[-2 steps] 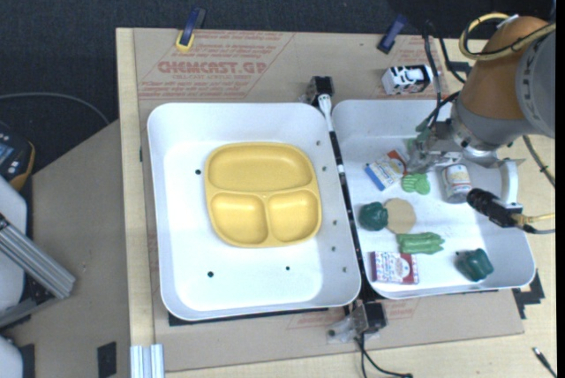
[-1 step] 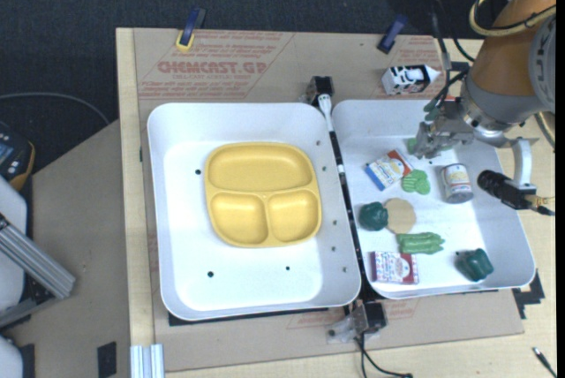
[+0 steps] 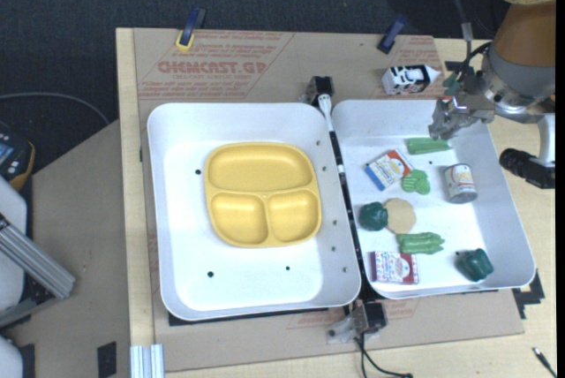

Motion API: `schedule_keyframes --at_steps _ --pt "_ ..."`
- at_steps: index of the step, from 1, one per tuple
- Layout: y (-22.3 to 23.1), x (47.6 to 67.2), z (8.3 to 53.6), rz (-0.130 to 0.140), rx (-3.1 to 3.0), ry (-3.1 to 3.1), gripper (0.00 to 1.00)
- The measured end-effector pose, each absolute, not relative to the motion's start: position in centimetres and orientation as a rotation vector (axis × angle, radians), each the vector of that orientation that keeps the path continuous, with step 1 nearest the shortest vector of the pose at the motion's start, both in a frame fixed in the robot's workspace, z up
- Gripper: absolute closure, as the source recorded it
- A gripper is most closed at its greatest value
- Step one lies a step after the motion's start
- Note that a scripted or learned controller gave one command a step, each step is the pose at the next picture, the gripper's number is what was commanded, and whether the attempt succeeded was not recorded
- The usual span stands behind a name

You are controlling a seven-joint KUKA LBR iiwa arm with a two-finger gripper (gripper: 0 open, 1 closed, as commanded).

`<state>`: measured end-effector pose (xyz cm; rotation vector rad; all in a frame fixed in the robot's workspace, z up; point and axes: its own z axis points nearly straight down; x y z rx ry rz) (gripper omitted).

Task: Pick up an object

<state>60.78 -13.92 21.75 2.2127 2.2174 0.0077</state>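
The right bin (image 3: 503, 217) holds several small items: a flat green piece (image 3: 429, 145), a blue-and-red packet (image 3: 387, 169), a green lumpy toy (image 3: 416, 183), a small tin can (image 3: 459, 183), a dark green ball (image 3: 373, 215), a tan disc (image 3: 400, 215), a green pickle-like toy (image 3: 420, 242), a red-and-white box (image 3: 394, 267) and a dark green cup (image 3: 476, 264). My gripper (image 3: 448, 118) hangs over the far edge of the right bin, just above the flat green piece. Nothing shows between its fingers.
The left bin (image 3: 177, 270) bears a yellow three-part plate (image 3: 263, 192). A black-and-white toy (image 3: 410, 79) lies on the cardboard behind the right bin. Clamps (image 3: 186, 32) sit along the board's far edge. The arm's orange band (image 3: 530, 23) stands at the upper right.
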Motion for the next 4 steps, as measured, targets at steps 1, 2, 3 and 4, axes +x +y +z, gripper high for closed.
schedule_keyframes --at_steps 1,2,3,4 --pt "-13.9 60.9 22.6 0.004 2.217 2.220 1.00" --pt "-9.5 58.6 21.6 -0.002 2.221 2.230 1.00" --pt "-9.3 58.2 21.8 -0.002 2.223 2.225 1.00" --pt "-9.6 58.0 23.3 0.003 2.219 2.219 1.00"
